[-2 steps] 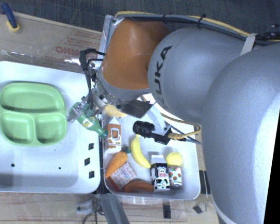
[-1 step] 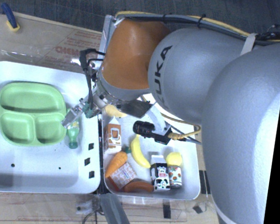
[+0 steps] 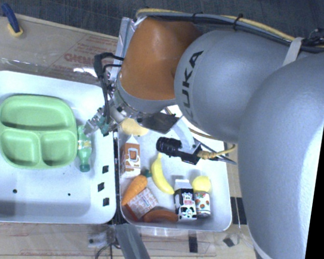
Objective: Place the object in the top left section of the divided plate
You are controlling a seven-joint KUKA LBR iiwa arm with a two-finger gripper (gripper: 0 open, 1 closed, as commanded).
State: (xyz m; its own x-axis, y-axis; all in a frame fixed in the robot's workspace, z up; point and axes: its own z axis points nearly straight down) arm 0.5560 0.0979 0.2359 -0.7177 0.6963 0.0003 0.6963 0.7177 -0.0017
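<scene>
A light green divided plate lies in the left part of the left bin; it has one wide section at the back and two smaller ones in front. My gripper hangs over the left bin's right side, just right of the plate. A clear green bottle hangs from its fingertips, held by the upper end and reaching down beside the plate's right rim. The orange-banded wrist above hides most of the gripper body.
The right bin holds a small carton, a banana, a carrot, a lemon, a cow-patterned carton and a strawberry can. The big grey arm covers the right and back.
</scene>
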